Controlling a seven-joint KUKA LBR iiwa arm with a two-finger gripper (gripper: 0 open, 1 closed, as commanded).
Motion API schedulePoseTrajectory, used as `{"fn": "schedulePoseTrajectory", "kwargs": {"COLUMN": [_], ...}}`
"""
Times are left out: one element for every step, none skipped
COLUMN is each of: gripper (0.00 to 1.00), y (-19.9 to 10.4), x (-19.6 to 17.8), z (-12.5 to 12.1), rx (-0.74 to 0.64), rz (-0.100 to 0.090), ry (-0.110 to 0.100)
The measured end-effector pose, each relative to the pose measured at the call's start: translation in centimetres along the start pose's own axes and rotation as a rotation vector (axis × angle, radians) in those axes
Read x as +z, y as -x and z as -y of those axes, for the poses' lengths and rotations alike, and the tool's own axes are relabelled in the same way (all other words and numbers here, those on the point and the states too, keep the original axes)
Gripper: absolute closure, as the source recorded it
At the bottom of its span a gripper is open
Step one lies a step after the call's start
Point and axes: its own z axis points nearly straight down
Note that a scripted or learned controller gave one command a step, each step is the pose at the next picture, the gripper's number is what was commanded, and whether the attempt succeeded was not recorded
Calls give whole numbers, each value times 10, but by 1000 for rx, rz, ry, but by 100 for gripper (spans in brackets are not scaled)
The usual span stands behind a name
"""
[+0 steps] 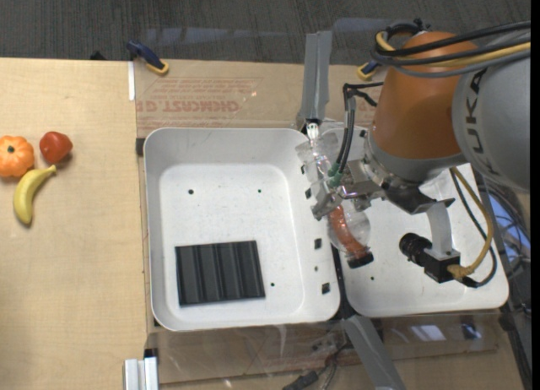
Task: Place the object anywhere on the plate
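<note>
Mirrored print on flat brown cardboard sheet (207,97), not legible; "KU" on grey arm with orange band (430,93). Ribbed black rectangular plate (219,272) in left white bin (160,211), fruit group (32,169) well apart on bench. Reddish-orange elongated object (348,232) near right bin's (422,291) left edge, long axis steeply down-right, at clear-fingered gripper (337,203); finger state unclear

Dark grey carpet floor (169,0) beyond light wooden bench (67,295); brown cardboard sheet (211,97) clamped at far edge.
</note>
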Motion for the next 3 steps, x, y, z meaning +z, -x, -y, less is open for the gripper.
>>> {"fn": "schedulePoseTrajectory", "kwargs": {"gripper": [100,100,100], "y": [2,-42,-64], "x": [-7,-5,-1], "z": [0,2,18], "rx": [3,-18,-186], "rz": [1,0,0], "ry": [-4,4,4]}}
